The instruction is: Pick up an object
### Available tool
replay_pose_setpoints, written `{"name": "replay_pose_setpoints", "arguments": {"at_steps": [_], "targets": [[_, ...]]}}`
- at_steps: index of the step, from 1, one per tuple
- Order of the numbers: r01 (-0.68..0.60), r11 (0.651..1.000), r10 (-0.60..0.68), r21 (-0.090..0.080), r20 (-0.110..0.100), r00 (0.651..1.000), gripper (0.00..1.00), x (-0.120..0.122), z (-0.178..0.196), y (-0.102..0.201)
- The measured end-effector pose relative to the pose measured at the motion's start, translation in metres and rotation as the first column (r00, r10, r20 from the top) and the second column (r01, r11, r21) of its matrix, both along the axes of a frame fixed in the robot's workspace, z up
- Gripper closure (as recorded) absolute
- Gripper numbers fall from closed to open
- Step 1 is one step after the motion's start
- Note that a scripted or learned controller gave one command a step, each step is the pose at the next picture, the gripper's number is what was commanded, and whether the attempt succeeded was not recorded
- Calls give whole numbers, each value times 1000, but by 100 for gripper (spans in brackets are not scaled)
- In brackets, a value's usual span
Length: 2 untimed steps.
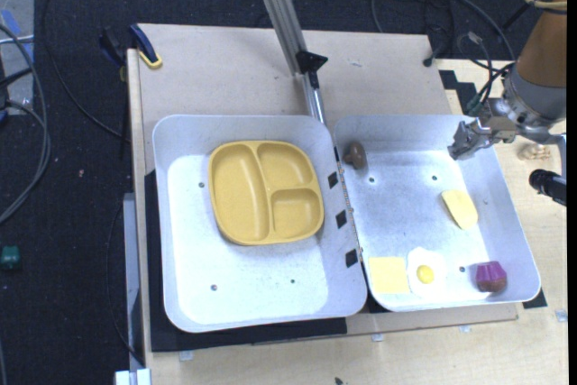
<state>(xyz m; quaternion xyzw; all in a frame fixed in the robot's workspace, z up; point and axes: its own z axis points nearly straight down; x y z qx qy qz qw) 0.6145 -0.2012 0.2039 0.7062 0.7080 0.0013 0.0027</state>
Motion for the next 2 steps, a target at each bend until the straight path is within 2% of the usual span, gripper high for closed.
{"name": "replay_pose_setpoints", "arguments": {"at_steps": [1, 2], "targets": [[-1, 1000, 1, 0, 0, 1000, 100, 3, 63, -3], [-4, 1000, 4, 3, -7, 1000, 100, -1, 47, 47]]}}
